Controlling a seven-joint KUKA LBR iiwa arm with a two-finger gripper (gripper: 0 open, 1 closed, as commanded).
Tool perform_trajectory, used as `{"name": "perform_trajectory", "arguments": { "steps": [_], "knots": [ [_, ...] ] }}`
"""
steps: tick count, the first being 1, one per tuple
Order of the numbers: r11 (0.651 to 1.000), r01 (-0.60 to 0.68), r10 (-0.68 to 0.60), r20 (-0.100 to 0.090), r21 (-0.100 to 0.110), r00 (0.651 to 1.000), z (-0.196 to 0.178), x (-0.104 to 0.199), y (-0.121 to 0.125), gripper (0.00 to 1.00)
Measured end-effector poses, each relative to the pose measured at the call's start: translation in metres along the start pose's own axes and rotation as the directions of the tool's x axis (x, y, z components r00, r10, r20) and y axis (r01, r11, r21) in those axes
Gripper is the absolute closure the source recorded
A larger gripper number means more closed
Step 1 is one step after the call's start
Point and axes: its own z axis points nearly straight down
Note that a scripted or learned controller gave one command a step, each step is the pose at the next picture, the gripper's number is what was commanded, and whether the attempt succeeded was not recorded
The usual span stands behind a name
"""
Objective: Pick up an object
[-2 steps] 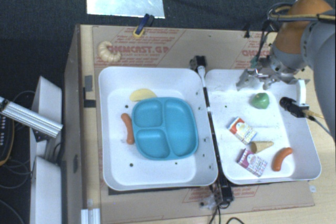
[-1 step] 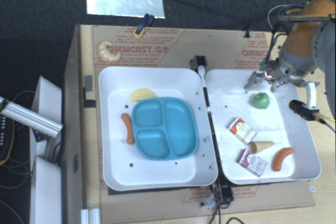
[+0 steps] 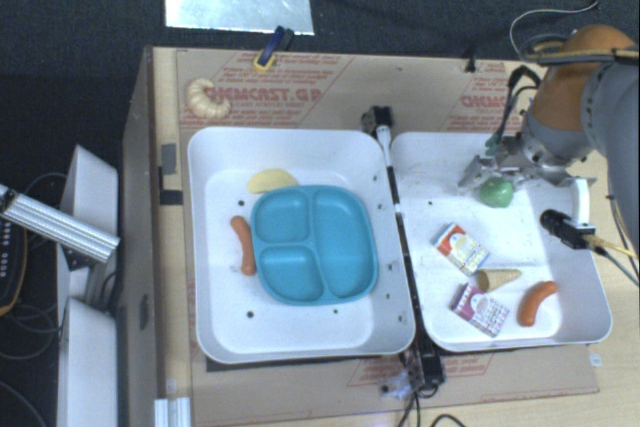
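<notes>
My gripper (image 3: 497,171) sits just over the green ball (image 3: 496,192), well beyond the blue tray (image 3: 312,243); grip state unclear. It looks light, round, slippery: I'd pinch its middle.

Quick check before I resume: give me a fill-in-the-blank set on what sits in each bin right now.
1. The blue divided plate lies in the ____ bin.
2. The gripper is right over the ____ ball in the right bin.
3. The ice cream cone lies between two small ____.
4. Each bin holds one orange ____.

Missing words: left; green; cartons; sausage
</notes>
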Motion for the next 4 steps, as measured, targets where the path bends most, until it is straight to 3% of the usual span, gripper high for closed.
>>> {"name": "perform_trajectory", "arguments": {
  "steps": [1, 2, 3, 4],
  "knots": [
    [1.0, 0.001, -0.001, 0.001, -0.004, 1.0, -0.041, -0.011, 0.008, 0.0],
    [1.0, 0.003, -0.003, -0.001, -0.001, 1.0, 0.0, 0.01, 0.018, 0.0],
    [1.0, 0.0, 0.0, 0.001, -0.001, 1.0, -0.021, -0.011, 0.004, 0.0],
    [1.0, 0.003, -0.003, -0.001, -0.002, 1.0, -0.001, 0.016, 0.009, 0.0]
  ]
}}
